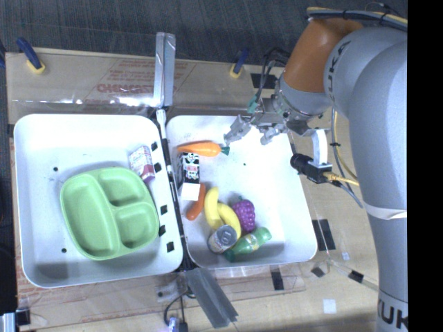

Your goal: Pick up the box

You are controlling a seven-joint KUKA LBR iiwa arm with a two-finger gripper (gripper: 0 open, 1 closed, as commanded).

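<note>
hand (pixel 251 131): over the far part of the right bin, two fingers spread open, nothing between them
arm (pixel 360 95): grey, orange band above wrist, comes in from the right
box (pixel 190 167): small carton, black-and-white cow print, in right bin (pixel 294 206) hard against its left wall, clear of the hand
carrot (pixel 199 148): orange, lies just beyond the box, near the left fingertip (pixel 230 135)
banana (pixel 221 211): yellow, mid right bin, near side of the box
grapes (pixel 244 213): purple, touching the banana's right side
can (pixel 223 239): on its side, near edge of right bin, beside green bottle (pixel 249 243)
left bin (pixel 34 185): holds green divided tray (pixel 111 213) and a small pink-red carton (pixel 142 162) at the tray's far right corner
counter (pixel 90 75): brown sheet, blue clamps at far edge
</note>
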